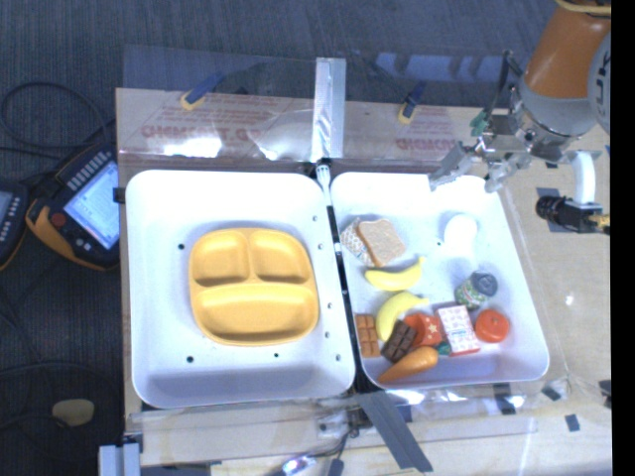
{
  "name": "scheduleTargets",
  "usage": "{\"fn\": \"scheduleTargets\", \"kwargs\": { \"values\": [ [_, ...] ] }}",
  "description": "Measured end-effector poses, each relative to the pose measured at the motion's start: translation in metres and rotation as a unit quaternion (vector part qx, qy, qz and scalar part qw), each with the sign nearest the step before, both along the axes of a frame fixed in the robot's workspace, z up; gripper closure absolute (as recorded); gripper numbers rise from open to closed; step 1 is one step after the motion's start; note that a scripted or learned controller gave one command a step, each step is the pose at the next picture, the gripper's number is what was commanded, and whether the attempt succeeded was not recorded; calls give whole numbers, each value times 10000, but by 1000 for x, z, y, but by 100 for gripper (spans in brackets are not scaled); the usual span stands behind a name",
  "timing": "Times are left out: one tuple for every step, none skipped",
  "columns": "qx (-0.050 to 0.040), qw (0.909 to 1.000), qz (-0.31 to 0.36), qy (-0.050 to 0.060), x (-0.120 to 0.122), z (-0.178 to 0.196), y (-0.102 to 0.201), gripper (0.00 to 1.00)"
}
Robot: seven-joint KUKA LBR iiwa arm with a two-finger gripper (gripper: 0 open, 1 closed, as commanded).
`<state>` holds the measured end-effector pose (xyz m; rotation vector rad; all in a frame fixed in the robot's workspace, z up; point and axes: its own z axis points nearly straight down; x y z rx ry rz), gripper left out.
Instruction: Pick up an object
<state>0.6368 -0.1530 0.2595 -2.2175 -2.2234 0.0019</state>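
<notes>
1. Arm comes in from the right; gripper (474,168) sits over the far rim of the right bin (523,296), near its top edge, nothing between the fingers. They look spread apart w/ a gap, 1 prong toward the left at the bin rim, 1 on the right. So: hand is empty, no grasp made yet

2. Pick candidates all lie in the right bin, untouched as far as I can see: white egg-like obj (459,228) nearest the gripper, just below it; sandwich (378,240) at the bin's left side; banana (393,275) below the sandwich; yellow lemon-ish fruit (393,310); tomato (492,324) at right; carrot (408,365) at the front; small can (477,290) above the tomato; red-white carton (457,328) between the fruit pile and the tomato; waffle piece (367,334) and a dark choc-like piece (399,342) at front left

3. Left bin (149,296) holds 1 yellow divided plate (253,284), well apart from the gripper

4. Progress, my read: early stage, approach only. Nothing lifted

5. Left to do: choose 1 obj, descend into the bin, close on it, raise it clear. The white obj is closest & stands alone, so prob the easiest target; the front cluster is packed tight, items touching, harder to get fingers around
</notes>
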Motion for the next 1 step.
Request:
{"fn": "scheduleTargets", "kwargs": {
  "values": [
    [-16,10000,-7,-7,12,-165,17,0]
  ]
}}
